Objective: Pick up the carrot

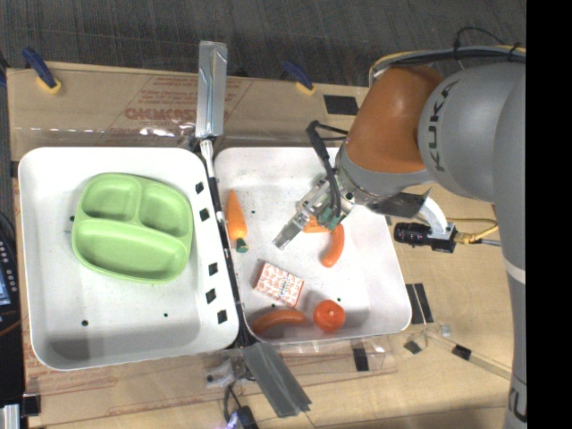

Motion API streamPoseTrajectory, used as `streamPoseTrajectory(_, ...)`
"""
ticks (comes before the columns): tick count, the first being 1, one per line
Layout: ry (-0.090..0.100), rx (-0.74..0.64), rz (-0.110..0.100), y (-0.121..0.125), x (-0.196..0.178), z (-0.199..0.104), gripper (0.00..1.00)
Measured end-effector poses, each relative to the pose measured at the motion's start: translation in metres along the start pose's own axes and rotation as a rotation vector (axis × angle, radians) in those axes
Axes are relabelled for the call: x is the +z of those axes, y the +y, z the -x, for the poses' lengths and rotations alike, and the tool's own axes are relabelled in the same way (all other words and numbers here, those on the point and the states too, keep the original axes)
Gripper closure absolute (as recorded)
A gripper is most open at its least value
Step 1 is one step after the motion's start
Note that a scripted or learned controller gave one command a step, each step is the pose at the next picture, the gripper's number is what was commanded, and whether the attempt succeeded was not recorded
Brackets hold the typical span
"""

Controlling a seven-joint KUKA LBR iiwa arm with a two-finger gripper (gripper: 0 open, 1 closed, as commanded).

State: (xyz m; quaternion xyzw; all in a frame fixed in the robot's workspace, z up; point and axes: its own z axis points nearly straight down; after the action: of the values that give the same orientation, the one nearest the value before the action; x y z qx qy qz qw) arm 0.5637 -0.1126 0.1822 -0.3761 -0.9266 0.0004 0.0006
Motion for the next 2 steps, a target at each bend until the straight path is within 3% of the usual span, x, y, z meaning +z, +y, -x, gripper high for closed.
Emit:
streamPoseTrajectory(1,0.005,-0.005,-0.004,0.001,-0.006,0.0,1.0)
streamPoseTrajectory(2,-0.001,0.378,-0.001,-0.005,-0.125,-0.047,1.0)
